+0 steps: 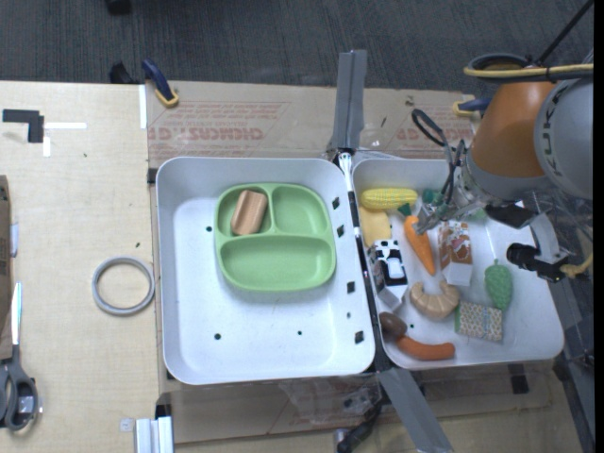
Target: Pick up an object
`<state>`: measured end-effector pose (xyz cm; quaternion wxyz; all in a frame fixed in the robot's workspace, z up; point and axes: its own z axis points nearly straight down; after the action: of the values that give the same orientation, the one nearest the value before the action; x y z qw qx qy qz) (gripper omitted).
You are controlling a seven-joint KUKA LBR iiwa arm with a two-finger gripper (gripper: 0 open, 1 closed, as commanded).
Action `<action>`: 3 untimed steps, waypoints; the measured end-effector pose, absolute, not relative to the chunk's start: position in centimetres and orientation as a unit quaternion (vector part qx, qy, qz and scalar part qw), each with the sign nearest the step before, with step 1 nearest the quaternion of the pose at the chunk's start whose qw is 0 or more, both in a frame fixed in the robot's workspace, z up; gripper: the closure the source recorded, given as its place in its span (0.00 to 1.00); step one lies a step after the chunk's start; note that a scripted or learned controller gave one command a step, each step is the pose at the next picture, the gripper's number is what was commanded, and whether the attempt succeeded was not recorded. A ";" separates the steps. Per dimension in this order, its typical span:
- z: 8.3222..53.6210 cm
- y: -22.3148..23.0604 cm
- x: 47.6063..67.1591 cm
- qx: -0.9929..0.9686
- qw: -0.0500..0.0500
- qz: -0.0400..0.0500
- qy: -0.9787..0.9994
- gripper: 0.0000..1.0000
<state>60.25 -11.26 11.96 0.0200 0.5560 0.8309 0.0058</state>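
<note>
Carrot [419, 243] is seen lying in the right bin [538, 343], just below the gripper [444, 213], which is lowered among the toys; whether the gripper is grasping anything cannot be told. Corn cob [388, 197] is noted at the bin's far left corner, a croissant [434, 301] and a sausage [426, 350] nearer the front. In the left bin [189, 347] a green divided plate [278, 258] is recorded, bearing a bread roll [249, 211].
</note>
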 end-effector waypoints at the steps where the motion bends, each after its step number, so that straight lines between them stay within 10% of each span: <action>1: 11.9 -11.3 60.2 0.556 0.019 0.005 0.831 0.00; 3: 9.3 -11.1 65.4 0.505 0.002 0.000 0.863 0.00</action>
<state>65.44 -11.14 9.25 0.0015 0.5051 0.8631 -0.0001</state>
